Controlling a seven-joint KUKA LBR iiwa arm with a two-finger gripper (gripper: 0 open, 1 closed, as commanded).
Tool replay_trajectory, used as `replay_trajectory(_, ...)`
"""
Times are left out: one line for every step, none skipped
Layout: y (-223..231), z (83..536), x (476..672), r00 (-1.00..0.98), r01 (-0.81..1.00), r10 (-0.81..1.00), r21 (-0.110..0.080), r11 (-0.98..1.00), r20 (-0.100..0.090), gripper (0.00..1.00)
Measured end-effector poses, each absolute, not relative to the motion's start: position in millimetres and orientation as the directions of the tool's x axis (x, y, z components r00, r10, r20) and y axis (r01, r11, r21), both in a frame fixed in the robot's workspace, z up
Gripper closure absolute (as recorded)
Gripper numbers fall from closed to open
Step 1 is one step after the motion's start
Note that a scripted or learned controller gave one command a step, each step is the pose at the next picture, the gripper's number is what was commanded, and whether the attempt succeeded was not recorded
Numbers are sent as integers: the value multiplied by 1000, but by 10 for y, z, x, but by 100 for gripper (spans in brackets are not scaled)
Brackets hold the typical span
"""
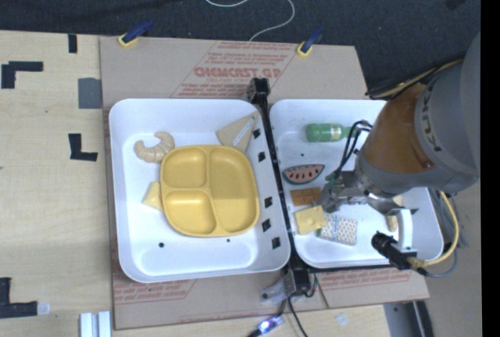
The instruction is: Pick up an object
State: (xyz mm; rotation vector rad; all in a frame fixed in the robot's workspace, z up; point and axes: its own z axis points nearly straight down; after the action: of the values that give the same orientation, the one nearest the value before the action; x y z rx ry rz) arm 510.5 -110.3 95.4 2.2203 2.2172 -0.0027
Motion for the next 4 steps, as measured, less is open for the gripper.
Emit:
replay_trajectory(-1089,1383,5055,-1,1000,1000,0,1,0,100)
replay_trajectory(-1178,1868,5023,0,1000,1000,2,0,-1,100)
replay_trajectory(-1174,2265,5031,-2,1000,1000,2,2,-1,100)
replay_trajectory(-919,2145,5483,-5,1000,1000,0,5,1,100)
